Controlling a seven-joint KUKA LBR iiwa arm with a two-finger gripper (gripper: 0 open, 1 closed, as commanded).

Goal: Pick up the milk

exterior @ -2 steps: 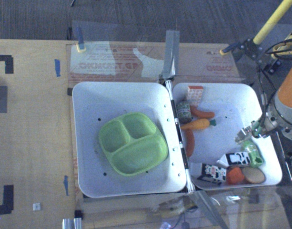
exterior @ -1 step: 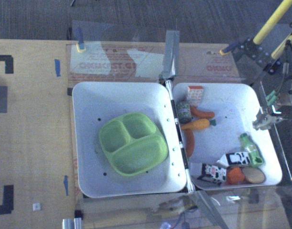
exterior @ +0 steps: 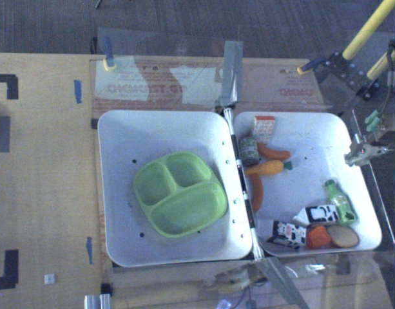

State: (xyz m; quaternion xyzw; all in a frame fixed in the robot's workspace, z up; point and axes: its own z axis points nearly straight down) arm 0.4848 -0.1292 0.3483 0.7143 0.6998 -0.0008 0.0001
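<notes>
A black-and-white cow-patterned milk carton (exterior: 289, 233) lies on its side at the front of the right bin (exterior: 313, 134). A second black-and-white patterned carton (exterior: 322, 214) lies just right of it, against a green bottle (exterior: 339, 202). My gripper (exterior: 359, 153) is a grey metal shape at the right bin's right rim, well up and to the right of both cartons. It touches none of the objects.
A red tomato (exterior: 318, 237) and a brown potato (exterior: 343, 237) sit by the cartons. A carrot (exterior: 268, 168), a sausage (exterior: 274, 153), a can (exterior: 249, 150) and a small orange-and-white box (exterior: 264, 127) crowd the right bin's left side. The left bin holds a green divided plate (exterior: 179, 194).
</notes>
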